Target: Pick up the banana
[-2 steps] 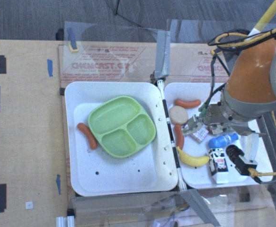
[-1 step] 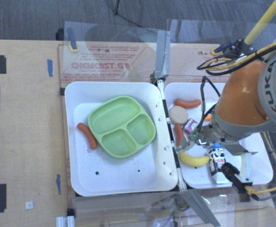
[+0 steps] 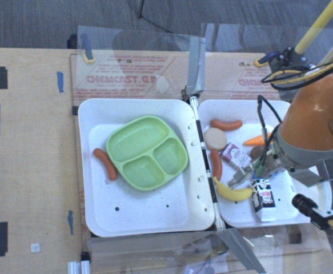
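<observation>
A small black and white carton [image 3: 263,195] is seen near the front edge of the right white bin [image 3: 280,217]. Just beside it, by the bin's left wall, the curved yellow banana [image 3: 232,192] is laid flat on the bin floor. The grey gripper [image 3: 241,177] is seen right above the banana, reaching in from the grey arm with the orange band [image 3: 310,121]. Whether the fingers are open or closed cannot be told, and the banana is not seen between them. A pink and white packet [image 3: 235,154] is found a bit farther back, with a long red sausage [image 3: 216,164] at the left wall. A round tan bun [image 3: 215,138], an orange carrot [image 3: 255,141] and another red sausage [image 3: 227,125] are placed toward the back edge. In the left white bin [image 3: 132,218], a green plate with three parts [image 3: 147,152] is set in the middle, with a third red sausage [image 3: 105,163] beside it.
</observation>
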Controlling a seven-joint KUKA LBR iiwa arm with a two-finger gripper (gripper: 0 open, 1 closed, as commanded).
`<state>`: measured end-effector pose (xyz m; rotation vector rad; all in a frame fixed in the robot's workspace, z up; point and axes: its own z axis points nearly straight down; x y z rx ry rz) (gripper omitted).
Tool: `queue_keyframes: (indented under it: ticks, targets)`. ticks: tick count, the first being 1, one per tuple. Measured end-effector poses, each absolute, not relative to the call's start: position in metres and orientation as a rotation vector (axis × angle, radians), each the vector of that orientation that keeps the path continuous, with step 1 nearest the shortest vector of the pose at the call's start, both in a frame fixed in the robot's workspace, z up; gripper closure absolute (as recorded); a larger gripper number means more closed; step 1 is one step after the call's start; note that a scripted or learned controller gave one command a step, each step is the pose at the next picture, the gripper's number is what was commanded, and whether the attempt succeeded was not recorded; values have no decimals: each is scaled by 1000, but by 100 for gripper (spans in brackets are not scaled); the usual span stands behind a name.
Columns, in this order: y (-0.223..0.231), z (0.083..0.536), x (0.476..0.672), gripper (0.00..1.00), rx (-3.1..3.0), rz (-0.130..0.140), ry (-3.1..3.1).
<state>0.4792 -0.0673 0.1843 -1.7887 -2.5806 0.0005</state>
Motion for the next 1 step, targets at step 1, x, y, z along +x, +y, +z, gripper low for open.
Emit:
queue_keyframes:
  ticks: [1]
  targets:
    - [-113,90,486,0,-1588,-12,-2734]
